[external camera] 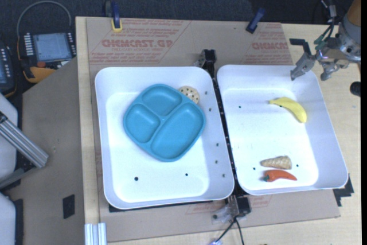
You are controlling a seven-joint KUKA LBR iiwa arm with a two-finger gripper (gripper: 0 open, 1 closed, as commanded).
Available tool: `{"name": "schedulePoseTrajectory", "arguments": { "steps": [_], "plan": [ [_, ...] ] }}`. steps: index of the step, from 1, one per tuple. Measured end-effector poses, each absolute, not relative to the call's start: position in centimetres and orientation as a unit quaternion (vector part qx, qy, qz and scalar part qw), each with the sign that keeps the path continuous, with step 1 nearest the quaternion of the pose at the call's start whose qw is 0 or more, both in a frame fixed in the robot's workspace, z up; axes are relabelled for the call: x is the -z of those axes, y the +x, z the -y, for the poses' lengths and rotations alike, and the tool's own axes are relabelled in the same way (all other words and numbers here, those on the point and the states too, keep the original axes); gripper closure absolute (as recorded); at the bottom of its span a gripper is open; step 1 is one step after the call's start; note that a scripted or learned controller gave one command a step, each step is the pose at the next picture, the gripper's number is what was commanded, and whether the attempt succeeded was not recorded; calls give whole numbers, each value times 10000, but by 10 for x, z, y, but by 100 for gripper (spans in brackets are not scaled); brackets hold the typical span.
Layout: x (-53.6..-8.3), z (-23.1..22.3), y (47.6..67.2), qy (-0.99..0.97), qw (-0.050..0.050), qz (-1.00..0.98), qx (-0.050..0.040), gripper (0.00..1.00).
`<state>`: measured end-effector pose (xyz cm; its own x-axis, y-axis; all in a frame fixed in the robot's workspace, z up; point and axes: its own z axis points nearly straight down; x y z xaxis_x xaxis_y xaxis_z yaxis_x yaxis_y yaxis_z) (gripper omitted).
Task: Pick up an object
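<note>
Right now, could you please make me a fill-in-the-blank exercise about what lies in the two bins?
1. The blue divided plate lies in the ____ bin.
2. The banana lies in the ____ bin.
3. The cookie is partly hidden by the ____.
4. The red pepper lies beside a ____ cone-shaped object.

Missing words: left; right; plate; beige

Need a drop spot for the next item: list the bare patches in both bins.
Right bin: open floor between the banana and the beige piece above the red pepper; also its left half. Left bin: a bare strip along the near edge, below the blue divided plate. Crowded where the cookie tucks against the plate.
</note>
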<state>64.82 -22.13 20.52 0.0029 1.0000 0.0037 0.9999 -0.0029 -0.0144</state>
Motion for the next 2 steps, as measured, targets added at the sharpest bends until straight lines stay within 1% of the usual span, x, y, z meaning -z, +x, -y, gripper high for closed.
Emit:
{"name": "schedulePoseTrajectory", "arguments": {
  "steps": [1, 2],
  "plan": [
    [-214, 221, 651, -7069, 1, 7073, -2, 0],
    [-171, 218, 651, -7066, 26, 7076, -14, 0]
  ]
}}
